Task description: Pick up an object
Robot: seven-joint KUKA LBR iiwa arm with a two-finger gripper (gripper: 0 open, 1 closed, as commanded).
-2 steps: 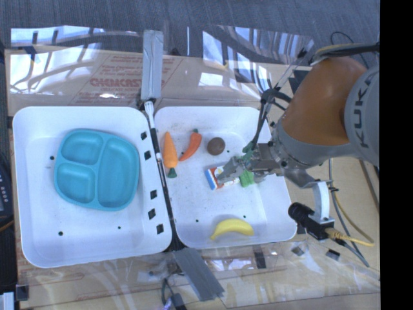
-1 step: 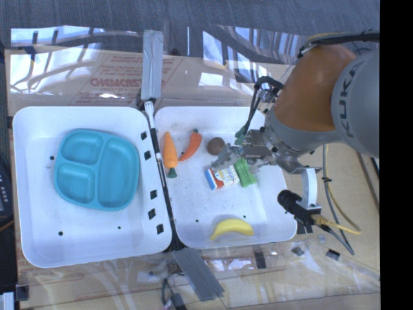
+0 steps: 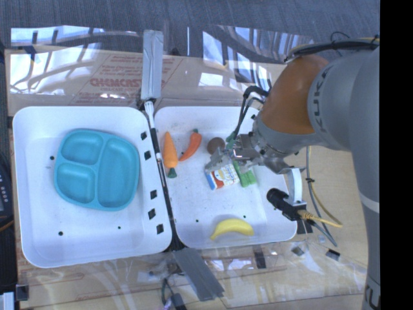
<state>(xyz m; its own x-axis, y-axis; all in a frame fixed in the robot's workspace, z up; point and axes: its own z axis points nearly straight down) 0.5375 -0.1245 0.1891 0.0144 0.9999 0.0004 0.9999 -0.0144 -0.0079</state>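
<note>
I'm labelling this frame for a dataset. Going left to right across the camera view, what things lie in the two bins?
Blue divided plate → toy carrot → second, darker orange toy carrot → yellow banana, nearer the front edge. The small carton and brown round item sit under the gripper, so I leave their order out.

end effector (image 3: 227,152) over carton (image 3: 224,175) | right bin (image 3: 193,231) | banana (image 3: 232,228) near front
</note>
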